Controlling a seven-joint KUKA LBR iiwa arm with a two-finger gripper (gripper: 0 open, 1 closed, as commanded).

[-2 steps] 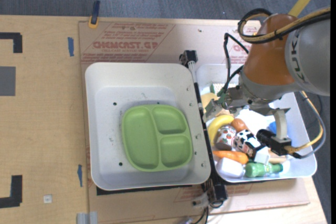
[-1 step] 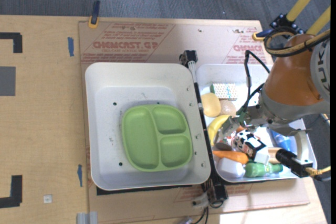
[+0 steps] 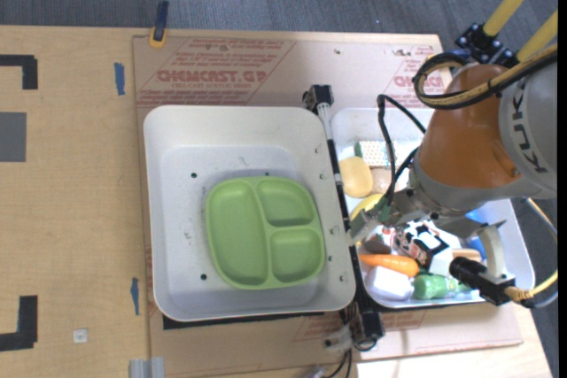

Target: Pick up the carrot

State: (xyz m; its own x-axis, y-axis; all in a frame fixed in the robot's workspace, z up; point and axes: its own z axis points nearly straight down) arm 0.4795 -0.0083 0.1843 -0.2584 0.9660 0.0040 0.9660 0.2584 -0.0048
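The carrot (image 3: 390,262) is a small orange piece lying flat near the front of the right bin (image 3: 523,254), among other toy foods. The grey arm with its orange band reaches in from the right and hangs over this bin. My gripper (image 3: 416,241) shows as black and white parts low in the bin, just above and to the right of the carrot. The arm's body hides much of the bin's middle.
The left bin (image 3: 168,190) holds a green divided plate (image 3: 264,230). In the right bin lie a yellow piece (image 3: 357,177), a white block (image 3: 387,283), a green piece (image 3: 434,286) and a speckled packet (image 3: 376,154). Cables loop beside the arm.
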